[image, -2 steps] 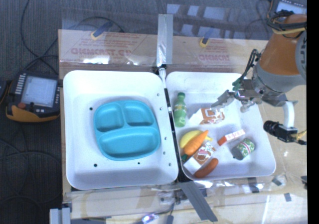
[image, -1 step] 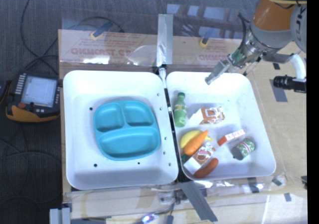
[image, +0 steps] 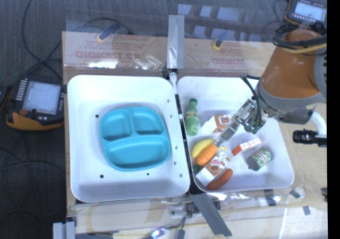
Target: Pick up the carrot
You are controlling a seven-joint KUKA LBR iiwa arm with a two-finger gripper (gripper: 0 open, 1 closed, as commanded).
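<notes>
From above, the bench carries two white bins side by side. The left bin (image: 79,126) holds a blue divided plate (image: 135,137) lying flat near its middle. The right bin (image: 281,171) holds the clutter: a green bottle (image: 191,117) lies close to the bin's left wall, toward the far edge; a yellow banana-like piece (image: 201,147) sits just below it, and the carrot (image: 208,155) lies touching that yellow piece on its right side, slanted, near the bin's left wall and toward the near edge. A small printed packet (image: 217,165) lies just beside the carrot, and a reddish sausage (image: 219,179) lies by the near edge. A small red-and-white carton (image: 246,146) and a green can (image: 260,158) sit toward the right side of the bin. The arm (image: 291,73) reaches in from the right, and the gripper (image: 223,138) points down-left, its tip just above the carrot's upper end. Whether the gripper is apart or together cannot be told at this size.
</notes>
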